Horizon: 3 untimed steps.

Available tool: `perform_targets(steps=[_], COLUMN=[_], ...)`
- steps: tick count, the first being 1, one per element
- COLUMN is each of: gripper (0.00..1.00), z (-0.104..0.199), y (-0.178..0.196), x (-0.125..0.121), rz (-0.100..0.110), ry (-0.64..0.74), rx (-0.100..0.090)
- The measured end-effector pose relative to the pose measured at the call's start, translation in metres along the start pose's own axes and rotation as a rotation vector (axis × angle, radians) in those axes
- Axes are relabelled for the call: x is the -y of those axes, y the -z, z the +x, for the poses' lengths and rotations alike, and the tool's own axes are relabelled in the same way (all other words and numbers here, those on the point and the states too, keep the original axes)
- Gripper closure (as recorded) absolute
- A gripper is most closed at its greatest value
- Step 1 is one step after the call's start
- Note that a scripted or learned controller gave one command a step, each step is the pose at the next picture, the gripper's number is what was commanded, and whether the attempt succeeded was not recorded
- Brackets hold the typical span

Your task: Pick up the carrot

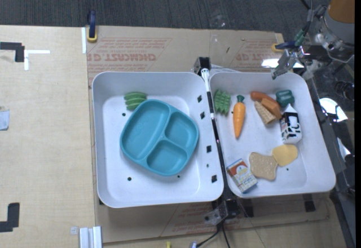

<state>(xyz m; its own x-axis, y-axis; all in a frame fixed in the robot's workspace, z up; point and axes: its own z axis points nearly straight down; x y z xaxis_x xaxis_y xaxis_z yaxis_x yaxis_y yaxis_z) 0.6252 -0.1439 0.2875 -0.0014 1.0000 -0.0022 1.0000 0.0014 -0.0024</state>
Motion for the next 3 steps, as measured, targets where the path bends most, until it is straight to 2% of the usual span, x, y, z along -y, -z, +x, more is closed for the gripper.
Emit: perform_targets(steps=[1, 2, 3], gripper=[0.00, 0.00, 1.00], z=[0.031, 0.047, 0.045], y=[-0.115, -0.196, -0.187], x=[0.006, -0.003, -0.003], rz=[0.001, 0.001, 0.001], ry=[0.015, -0.018, -0.022], rx=[-0.001, -0.001, 0.001])
